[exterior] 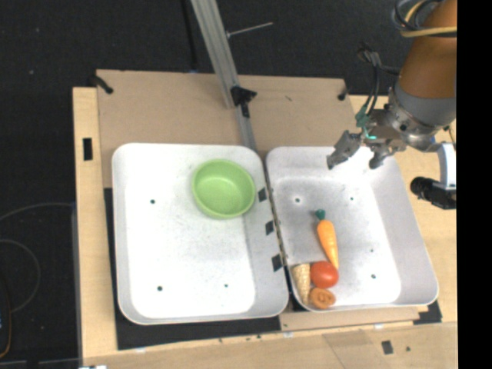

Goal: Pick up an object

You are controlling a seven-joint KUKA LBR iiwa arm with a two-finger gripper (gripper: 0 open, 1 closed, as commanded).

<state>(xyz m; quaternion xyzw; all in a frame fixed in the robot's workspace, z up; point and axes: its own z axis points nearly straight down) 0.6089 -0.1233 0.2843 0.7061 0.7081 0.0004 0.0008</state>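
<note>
Pincer (pixel 360 154) fingers stand spread apart with nothing between them, hanging over the far edge of the right bin (pixel 384 206), close to its upper rim. You have open white floor below it: the upper half of that bin is bare apart from a few small dark dots. The carrot (pixel 328 241) lies near the middle of the right bin, well apart from the pincer, its long axis running roughly up and down in the view with a slight lean; the green stem end points toward the far rim and the tapered orange tip points toward the near rim. Its sides are free of the bin walls. Just below its tip sits a red tomato (pixel 324 274), touching or almost touching it, with a pale corn-like piece (pixel 301 280) beside that and a small orange slice (pixel 323 298) crowded into the near left corner, hard against the rim. In the left bin (pixel 154 244) you see a green bowl (pixel 223 188) upright near the far right corner, with wide bare floor around it. Both bins sit side by side on the desk (pixel 161 106).
</note>
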